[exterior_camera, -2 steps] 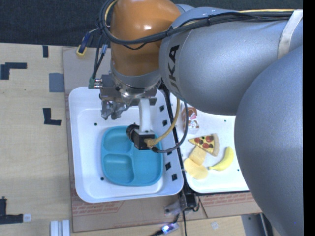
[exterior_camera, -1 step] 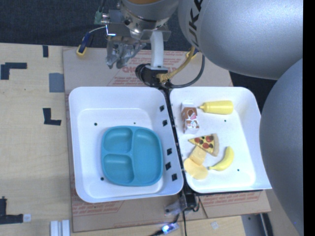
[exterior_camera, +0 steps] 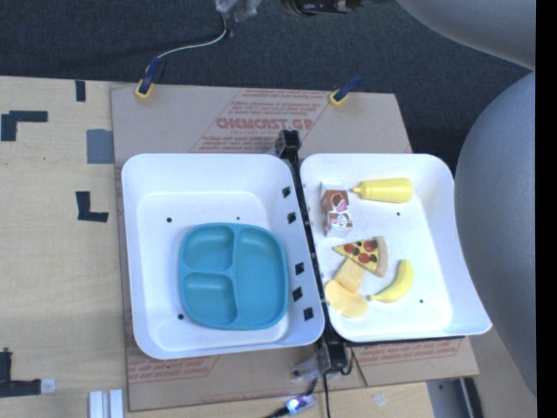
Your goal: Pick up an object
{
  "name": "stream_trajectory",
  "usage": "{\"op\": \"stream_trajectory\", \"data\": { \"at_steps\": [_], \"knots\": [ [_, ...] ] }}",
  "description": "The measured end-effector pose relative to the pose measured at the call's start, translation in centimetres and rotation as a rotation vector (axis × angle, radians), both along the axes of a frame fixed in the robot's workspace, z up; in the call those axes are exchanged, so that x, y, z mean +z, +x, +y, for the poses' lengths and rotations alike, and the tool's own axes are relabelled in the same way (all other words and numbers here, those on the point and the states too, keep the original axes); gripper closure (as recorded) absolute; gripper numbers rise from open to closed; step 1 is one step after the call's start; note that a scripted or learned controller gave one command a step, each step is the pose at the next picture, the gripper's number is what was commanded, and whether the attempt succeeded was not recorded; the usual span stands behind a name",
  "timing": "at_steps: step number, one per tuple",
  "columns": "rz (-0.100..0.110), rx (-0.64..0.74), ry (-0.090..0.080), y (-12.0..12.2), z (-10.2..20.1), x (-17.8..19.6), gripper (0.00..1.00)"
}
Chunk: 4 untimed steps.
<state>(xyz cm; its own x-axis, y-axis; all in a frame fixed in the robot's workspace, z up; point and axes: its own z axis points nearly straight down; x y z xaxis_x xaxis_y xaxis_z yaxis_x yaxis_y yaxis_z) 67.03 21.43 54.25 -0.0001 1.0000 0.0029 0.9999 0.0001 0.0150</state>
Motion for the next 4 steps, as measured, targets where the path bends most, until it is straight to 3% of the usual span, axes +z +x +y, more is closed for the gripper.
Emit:
{"op": "stream_trajectory", "data": {
  "at_steps": [1,2,3,4],
  "knots": [
    [0.038,0.001,-0.01,-9.8,-0.5,-18.9,1.0],
    [0.009,0.004,0.0,-8.8,0.6,-10.1,1.0],
    [0.004,-0.001,-0.001,-3.4,-2.2,-0.2,1.0],
    [0.036,0.005,-0.009,-9.2,1.2,-18.9,1.0]
  ]
}}
